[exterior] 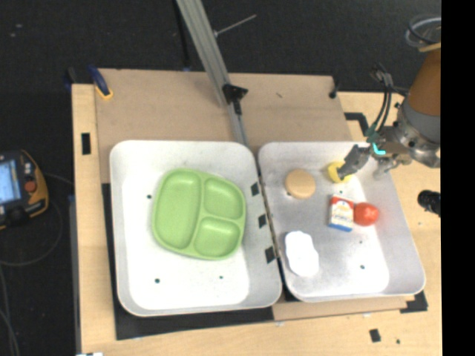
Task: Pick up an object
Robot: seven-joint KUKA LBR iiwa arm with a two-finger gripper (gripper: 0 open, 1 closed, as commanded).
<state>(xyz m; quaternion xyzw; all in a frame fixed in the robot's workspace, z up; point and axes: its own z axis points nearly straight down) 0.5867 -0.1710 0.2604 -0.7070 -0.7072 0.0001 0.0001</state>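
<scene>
The yellow piece is lying in the right bin, near its far edge and toward the far right corner, and it is the thing closest to the gripper. The gripper is hanging just beside it, over the far right part of this bin. Its two fingers are standing apart, with nothing between them; one dark finger is reaching down almost to the yellow piece, but I cannot tell if it is touching it.

Going outward, a tan disc is resting a little toward the left edge of the same bin. A small carton and a red ball are lying side by side, touching or nearly so, in the middle. A white lump is sitting near the front left corner.

The left bin is carrying a green plate with three compartments, in its middle.

In my judgement the step in hand is the approach: the arm is placing itself above one object, and no grasp is made yet. The next move is calling for a small shift so that the yellow piece comes between both fingers, then a descent and a closing. The piece is small and low, so the fingers may push it aside.
</scene>
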